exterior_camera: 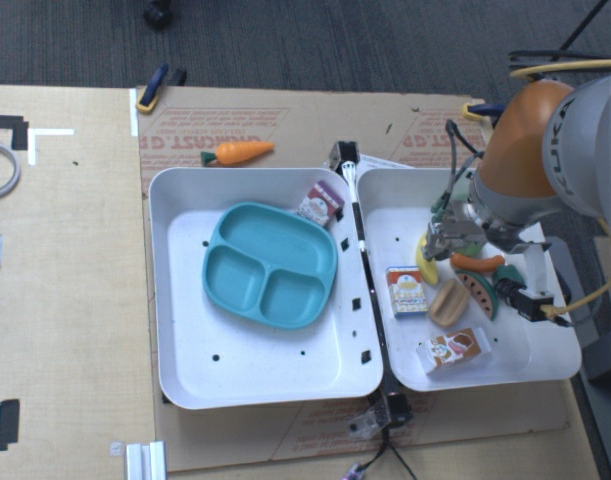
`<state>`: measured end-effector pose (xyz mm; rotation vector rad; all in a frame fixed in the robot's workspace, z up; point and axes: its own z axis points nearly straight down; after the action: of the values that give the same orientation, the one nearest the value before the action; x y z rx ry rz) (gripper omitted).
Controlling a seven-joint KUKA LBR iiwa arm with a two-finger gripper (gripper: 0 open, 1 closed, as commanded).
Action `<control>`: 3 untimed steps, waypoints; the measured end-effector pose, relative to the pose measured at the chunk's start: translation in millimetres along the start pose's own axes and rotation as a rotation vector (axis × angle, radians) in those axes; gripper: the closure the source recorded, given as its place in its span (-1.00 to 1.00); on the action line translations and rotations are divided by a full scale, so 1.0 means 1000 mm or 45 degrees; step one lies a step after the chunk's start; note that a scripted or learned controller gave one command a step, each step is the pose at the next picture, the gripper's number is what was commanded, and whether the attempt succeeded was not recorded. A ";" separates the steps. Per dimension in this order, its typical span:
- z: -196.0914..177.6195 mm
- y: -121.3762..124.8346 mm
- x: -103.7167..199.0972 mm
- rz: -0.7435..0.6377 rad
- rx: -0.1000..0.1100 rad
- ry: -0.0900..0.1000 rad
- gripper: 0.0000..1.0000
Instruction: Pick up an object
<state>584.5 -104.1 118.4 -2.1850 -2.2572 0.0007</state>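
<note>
The right bin (405, 203) holds several small items: a yellow banana-like piece (425, 265), an orange toy carrot (477, 262), a watermelon slice (478, 293), a tan bread piece (447, 303), a small carton (407, 290) and a brown-and-white packet (453, 349). My gripper (443, 240) hangs low over the bin's middle, right above the yellow piece and beside the orange carrot. Its fingertips are dark and hidden among the items.
The left bin (185, 298) carries a teal divided plate (270, 265) and a small packet (319, 204) at its back right corner. Another toy carrot (240, 152) lies on the cardboard behind the bins. A blue clamp (151, 87) sits at the cardboard's back left.
</note>
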 end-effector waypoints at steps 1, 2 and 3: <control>0.000 0.000 0.000 -0.001 0.000 0.000 -1.00; -0.010 0.000 0.000 0.003 0.000 0.000 1.00; -0.010 0.000 -0.001 0.002 0.000 -0.001 -1.00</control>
<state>584.8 -104.6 128.1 -2.1872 -2.2553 0.0014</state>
